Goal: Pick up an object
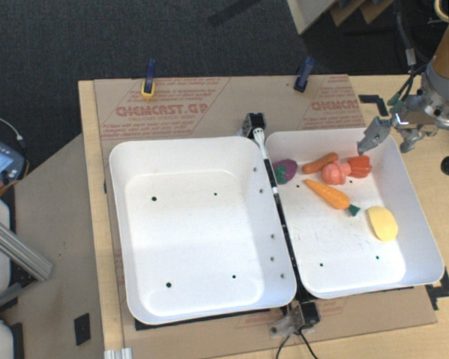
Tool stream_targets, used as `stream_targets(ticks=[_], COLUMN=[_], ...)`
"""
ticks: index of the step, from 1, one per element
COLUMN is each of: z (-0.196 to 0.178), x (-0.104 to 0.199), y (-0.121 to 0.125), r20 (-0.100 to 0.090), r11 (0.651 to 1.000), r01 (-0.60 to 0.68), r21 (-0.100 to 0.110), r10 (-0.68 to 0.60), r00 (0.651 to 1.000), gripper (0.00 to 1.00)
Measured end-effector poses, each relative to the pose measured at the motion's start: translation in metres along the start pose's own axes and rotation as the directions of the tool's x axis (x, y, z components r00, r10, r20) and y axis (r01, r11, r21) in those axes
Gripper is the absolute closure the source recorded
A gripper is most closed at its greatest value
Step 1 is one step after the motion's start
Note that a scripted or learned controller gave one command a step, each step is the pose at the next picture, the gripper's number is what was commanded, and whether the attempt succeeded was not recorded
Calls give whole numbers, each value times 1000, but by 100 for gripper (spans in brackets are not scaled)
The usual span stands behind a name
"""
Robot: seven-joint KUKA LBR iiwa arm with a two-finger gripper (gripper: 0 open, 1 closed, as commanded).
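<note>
Smooth plastic toy foods (335,195) in glossy white right bin (409,266), fingers (391,134) spread apart above

Both bins (190,237) look like smooth white plastic with a soft sheen. They sit on a matt brown cardboard sheet (205,101) printed in red. The toy carrot (327,193) and lemon (382,224) look like smooth plastic. The bench (444,208) looks like pale wood.

blue clamps (150,69) on cardboard (228,100)
</note>
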State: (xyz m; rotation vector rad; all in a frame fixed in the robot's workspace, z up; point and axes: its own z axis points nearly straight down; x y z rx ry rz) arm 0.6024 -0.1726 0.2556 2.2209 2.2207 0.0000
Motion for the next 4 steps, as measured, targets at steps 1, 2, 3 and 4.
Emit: stream_targets(ticks=[1,2,3,4], z=[114,174,161,66], x=[30,66,64,135], y=[3,-24,-22,-42], r20=[-6,-4,0,-4], r11=[1000,1000,1000,1000], r01=[2,1,-1,7], r21=[13,7,-1,-8], r10=[-2,-1,1,-8], r00=[1000,1000,1000,1000], gripper=[0,0,100,100])
